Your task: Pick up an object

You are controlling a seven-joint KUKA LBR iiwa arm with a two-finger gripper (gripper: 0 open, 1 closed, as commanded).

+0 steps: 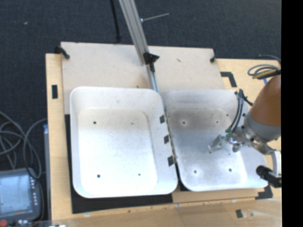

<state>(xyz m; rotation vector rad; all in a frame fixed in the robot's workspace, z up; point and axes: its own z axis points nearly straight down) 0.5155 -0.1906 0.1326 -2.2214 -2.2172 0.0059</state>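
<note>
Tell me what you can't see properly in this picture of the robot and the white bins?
- Gripper in the camera view: too small and blurry to make out its tip, or anything in it.
- Arm: cut off by the view's right side, so its base is out of frame.
- Right bin: its right rim is hidden under the arm.
- Screen at lower left: cut off by the edge, unreadable.

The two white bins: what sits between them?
In the camera view, a slanted metal rail runs down to the seam between the left bin and right bin, where small dark clips sit.
</note>
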